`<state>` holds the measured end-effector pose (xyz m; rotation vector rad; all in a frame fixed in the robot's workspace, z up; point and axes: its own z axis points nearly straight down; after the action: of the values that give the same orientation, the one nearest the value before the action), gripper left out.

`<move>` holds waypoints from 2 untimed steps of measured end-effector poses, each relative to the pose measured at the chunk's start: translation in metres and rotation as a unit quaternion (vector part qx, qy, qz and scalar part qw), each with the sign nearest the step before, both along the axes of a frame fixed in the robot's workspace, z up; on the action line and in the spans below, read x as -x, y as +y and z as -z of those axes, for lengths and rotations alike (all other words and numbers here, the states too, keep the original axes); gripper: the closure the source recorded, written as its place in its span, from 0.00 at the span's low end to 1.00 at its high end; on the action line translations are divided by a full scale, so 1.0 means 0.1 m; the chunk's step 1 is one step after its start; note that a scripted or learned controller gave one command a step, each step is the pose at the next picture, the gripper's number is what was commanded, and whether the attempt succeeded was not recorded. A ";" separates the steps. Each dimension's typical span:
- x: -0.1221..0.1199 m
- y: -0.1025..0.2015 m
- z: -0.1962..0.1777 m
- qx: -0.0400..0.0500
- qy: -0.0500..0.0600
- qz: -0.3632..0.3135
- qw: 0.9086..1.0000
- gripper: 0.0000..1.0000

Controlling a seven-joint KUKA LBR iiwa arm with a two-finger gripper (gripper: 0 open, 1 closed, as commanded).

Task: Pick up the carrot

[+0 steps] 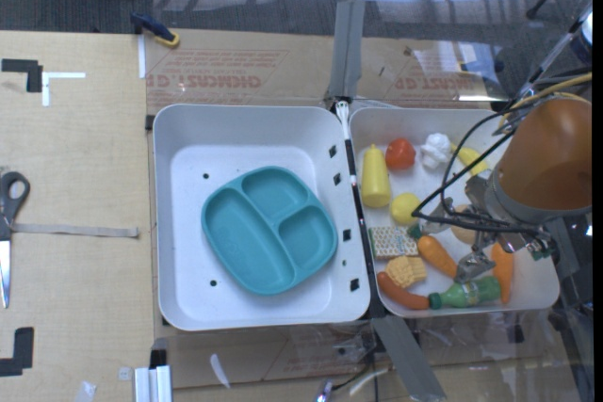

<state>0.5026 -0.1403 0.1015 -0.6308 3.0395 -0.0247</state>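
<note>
Leftmost, the teal three-compartment plastic plate [270, 229] waits in its own white bin [170, 231]. Rightward, the orange tapered carrot [436, 255] lies among crowded toy food, my gripper [482, 257] just beside it; its state I cannot tell.

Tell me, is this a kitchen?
Probably not: it looks like a robot lab. Toy food like a carrot fills one white bin, a robot arm reaches in, and scissors lie on a taped workbench.
</note>
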 end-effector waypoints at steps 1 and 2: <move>0.02 0.37 -0.02 0.004 -0.003 -0.075 0.997 0.00; 0.00 0.35 -0.02 0.004 -0.001 -0.131 0.991 0.00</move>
<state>0.5028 -0.1049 0.1034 -1.0219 2.9290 -0.0297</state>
